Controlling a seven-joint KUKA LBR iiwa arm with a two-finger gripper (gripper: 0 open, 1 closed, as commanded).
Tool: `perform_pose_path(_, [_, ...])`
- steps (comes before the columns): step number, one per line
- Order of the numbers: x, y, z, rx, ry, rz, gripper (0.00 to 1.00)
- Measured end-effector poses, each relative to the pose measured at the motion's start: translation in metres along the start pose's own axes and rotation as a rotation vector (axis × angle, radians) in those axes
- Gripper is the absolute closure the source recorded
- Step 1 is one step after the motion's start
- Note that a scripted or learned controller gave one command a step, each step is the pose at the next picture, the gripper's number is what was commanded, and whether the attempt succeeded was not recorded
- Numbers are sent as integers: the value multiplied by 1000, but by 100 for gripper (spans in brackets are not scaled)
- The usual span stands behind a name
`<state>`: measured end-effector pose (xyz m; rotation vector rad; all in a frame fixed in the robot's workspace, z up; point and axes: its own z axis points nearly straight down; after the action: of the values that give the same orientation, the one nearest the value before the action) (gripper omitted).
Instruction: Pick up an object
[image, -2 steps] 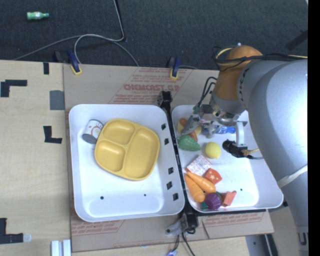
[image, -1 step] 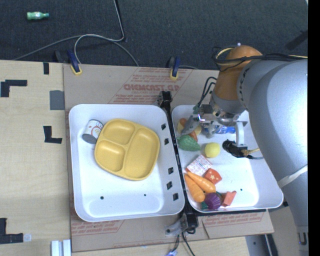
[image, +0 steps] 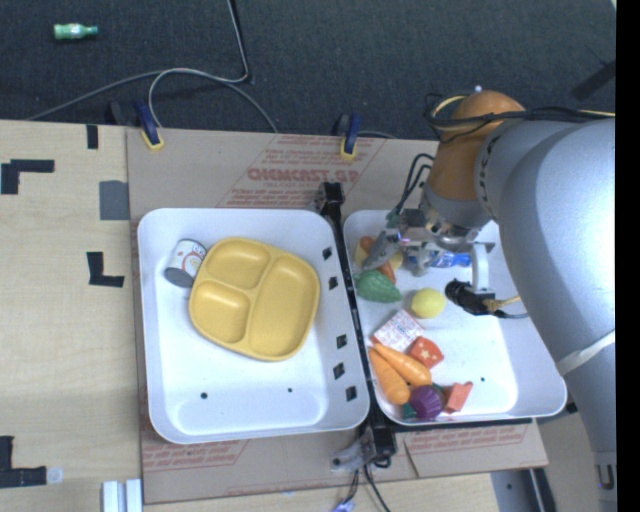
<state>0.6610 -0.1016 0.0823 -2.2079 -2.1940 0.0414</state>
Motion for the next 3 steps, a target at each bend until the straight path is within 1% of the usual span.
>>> perform_pose_path(1, [0,-1,0,-2,1,-1,0])
perform_pose_path(2, [3,0,0,-1,-3,2,0])
perform_pose_path(3, [-3,0,-1,0,5,-2,0])
